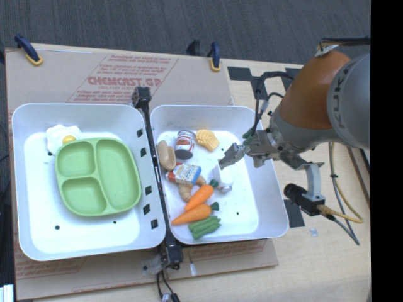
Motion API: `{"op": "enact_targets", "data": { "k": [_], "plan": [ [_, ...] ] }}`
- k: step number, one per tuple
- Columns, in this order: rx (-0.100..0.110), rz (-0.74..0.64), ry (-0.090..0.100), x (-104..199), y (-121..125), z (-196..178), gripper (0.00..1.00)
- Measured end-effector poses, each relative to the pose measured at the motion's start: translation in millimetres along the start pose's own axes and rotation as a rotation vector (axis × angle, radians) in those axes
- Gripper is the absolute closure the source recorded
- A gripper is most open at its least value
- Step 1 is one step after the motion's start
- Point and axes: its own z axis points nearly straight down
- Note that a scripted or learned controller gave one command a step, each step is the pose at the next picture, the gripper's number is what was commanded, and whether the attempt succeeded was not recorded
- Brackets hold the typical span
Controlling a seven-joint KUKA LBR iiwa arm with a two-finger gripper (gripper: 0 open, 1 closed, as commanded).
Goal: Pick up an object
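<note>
Closest to us in the right bin (267, 222) we've got green beans (204, 226) and two carrots (198, 205), then a small carton (186, 173), a can (184, 142) and a yellow piece (207, 139) further back. The gripper (230, 157) hangs over the bin's right half; can't tell how it's set. We'd drop straight onto a carrot, clear of neighbours.

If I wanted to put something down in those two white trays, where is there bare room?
Left bin: bare strip below and beside the green divided plate. Right bin: bare floor on its right side, under the gripper. Its left half is crowded: carrots, can, other toy food.
</note>
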Motion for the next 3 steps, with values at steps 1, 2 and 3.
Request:
{"op": "enact_targets", "data": {
  "k": [1, 2, 3],
  "plan": [
    [-0.001, -0.001, -0.002, -49.3, 36.2, 127.6, 0.0],
    [0.0, -0.005, -0.002, -49.0, 36.4, 117.4, 1.0],
    [-0.002, 0.002, 0.0, -34.6, -37.9, 12.1, 1.0]
  ]
}}
